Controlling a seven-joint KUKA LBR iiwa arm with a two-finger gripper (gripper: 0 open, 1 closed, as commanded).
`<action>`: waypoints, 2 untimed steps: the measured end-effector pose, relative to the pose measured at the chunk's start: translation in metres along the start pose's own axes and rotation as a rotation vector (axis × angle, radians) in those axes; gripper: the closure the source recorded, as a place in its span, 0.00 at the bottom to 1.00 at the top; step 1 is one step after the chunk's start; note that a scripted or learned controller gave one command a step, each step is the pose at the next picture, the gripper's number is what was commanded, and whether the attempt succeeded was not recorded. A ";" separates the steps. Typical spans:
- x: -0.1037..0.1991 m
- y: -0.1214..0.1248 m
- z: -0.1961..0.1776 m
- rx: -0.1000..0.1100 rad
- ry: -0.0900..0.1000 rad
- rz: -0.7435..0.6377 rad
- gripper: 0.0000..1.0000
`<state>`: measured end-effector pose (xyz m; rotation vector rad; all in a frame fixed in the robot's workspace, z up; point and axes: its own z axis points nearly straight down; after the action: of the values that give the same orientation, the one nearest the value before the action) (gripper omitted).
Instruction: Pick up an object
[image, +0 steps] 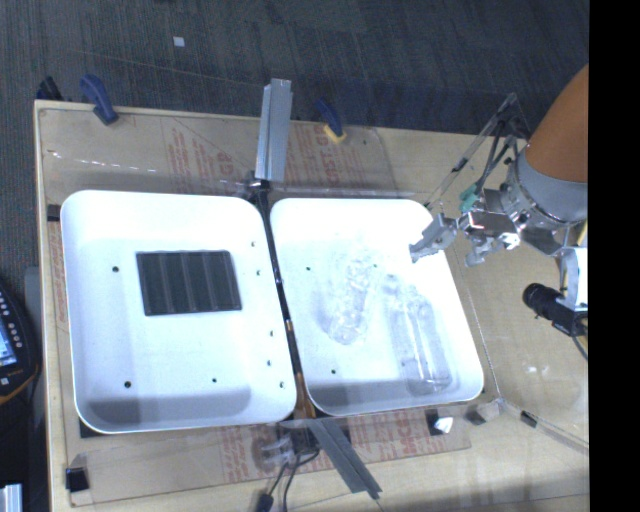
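Clear plastic bottle (421, 345) lies in the right bin (300, 300), beside a second clear, crumpled piece (348, 295). Nothing lifted yet; grasp still to do. Hand (455, 235) hovers over the bin's right rim, open or closed: cannot tell. Left bin (90, 300) carries a dark ribbed panel (188, 282). Tabletop plywood, dark carpet floor beyond.
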<state>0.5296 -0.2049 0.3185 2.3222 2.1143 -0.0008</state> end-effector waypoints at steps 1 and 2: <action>-0.003 -0.002 -0.007 -0.001 -0.001 0.029 0.00; -0.005 -0.035 -0.020 0.004 0.001 0.221 0.00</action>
<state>0.4942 -0.2065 0.3390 2.5437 1.8471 -0.0035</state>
